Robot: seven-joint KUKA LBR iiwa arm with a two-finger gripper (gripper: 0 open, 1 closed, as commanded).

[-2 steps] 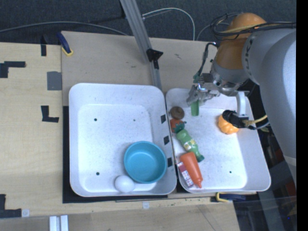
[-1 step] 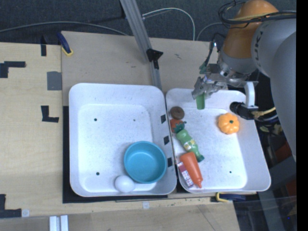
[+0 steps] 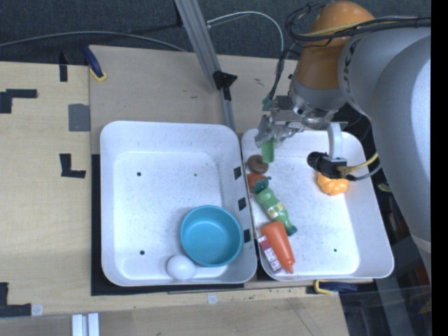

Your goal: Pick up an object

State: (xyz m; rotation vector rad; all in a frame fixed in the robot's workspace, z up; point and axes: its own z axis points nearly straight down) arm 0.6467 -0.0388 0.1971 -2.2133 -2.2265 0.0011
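The grey arm with its orange band reaches in from the right, and its gripper hangs over the upper left corner of the right bin. Whether it is spread or pressed together, I cannot tell from this slanted view, and nothing clearly sits in its grasp. Just below the gripper lies a small brown round object, then a green bottle with a red cap, then an orange carrot toy over a red packet, all in a row along the left wall of this bin. An orange-yellow toy lies near the upper right part. In the left bin, a blue bowl stands near the bottom edge, with a white ball touching it. Both bins rest on the wooden bench.
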